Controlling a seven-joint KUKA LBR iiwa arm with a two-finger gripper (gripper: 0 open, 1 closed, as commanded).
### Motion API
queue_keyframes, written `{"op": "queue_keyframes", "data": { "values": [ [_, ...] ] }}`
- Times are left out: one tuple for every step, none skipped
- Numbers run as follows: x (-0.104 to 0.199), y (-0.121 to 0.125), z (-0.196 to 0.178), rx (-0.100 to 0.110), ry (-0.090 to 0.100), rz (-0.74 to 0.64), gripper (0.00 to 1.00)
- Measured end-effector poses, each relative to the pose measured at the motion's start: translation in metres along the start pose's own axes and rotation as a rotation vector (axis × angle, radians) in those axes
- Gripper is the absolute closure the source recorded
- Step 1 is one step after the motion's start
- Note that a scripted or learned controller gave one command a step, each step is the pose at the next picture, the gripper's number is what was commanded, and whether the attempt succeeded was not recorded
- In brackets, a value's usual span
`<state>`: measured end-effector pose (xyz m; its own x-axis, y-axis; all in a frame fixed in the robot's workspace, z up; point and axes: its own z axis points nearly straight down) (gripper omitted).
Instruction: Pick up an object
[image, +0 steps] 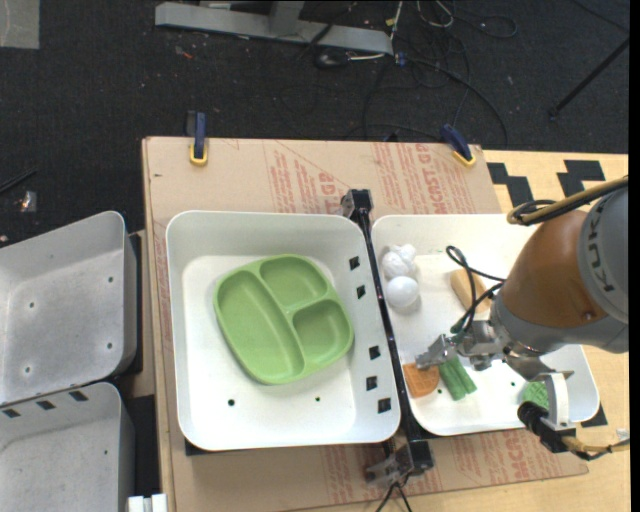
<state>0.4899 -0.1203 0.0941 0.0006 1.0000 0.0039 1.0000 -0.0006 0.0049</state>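
Faintly, red mirrored print — unreadable — crosses the board (300, 170).

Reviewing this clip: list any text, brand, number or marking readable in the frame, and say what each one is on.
"KU": dark letters on the arm's grey housing, cut off by the frame edge.
Red printed lettering on the cardboard sheet under the bins, along its far strip and near edge: too blurred and skewed to read.
Black blocky pattern on the board's far right corner: marks, not letters.

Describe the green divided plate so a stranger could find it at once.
Look to the left bin of the two white bins. The green divided plate lies flat near its middle, alone there. It has three compartments, unlike the small items in the right bin.
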Motion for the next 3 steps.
{"op": "queue_keyframes", "data": {
  "values": [
    [0.0, 0.002, -0.012, -0.007, -0.003, 0.0, 1.0],
    [-0.006, -0.004, -0.067, 0.002, -0.005, -0.002, 1.0],
    [-0.006, -0.003, -0.109, 0.002, -0.005, -0.003, 1.0]
  ]
}}
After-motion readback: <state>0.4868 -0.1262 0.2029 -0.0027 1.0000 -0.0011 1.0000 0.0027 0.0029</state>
